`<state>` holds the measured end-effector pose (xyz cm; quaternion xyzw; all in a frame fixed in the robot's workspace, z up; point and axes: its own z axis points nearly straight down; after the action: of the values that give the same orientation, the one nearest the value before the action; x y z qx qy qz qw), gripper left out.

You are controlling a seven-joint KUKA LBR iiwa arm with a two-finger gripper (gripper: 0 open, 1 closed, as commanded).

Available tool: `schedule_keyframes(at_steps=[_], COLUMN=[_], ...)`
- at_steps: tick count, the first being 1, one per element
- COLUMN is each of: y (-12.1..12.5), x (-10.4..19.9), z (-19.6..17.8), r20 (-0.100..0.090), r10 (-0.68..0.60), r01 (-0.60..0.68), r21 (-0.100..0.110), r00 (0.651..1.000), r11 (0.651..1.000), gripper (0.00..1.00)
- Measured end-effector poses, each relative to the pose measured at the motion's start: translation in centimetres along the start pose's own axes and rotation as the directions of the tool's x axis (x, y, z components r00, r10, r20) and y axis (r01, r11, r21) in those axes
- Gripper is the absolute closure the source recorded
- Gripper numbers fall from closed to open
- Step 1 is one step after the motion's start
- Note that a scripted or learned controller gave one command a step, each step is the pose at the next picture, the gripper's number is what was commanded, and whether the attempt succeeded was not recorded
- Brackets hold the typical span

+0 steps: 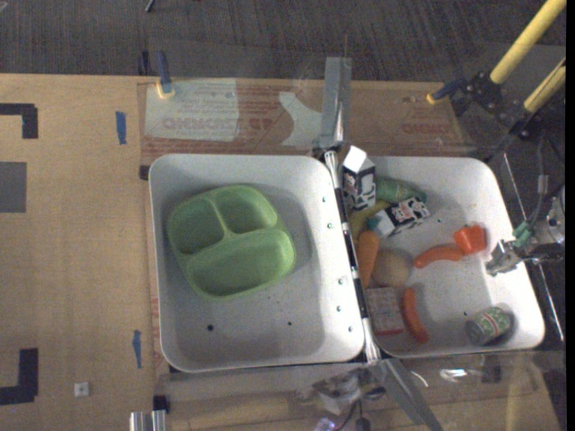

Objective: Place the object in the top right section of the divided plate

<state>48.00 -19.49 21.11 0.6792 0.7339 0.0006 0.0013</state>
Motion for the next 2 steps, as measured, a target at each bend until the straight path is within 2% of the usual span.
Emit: schedule_keyframes(at_steps=[1,2], y=[0.09,0.09], x=[1.53,1.5], z=[2.71,2.7], r20=[-0.002,-0.002], r10=[-0.114,-0.114], r01=[0.114,0.114], r21=[0.003,0.003], r00=[0.993,0.993], r11=[0.993,0.993], gripper=[1.0,0.0])
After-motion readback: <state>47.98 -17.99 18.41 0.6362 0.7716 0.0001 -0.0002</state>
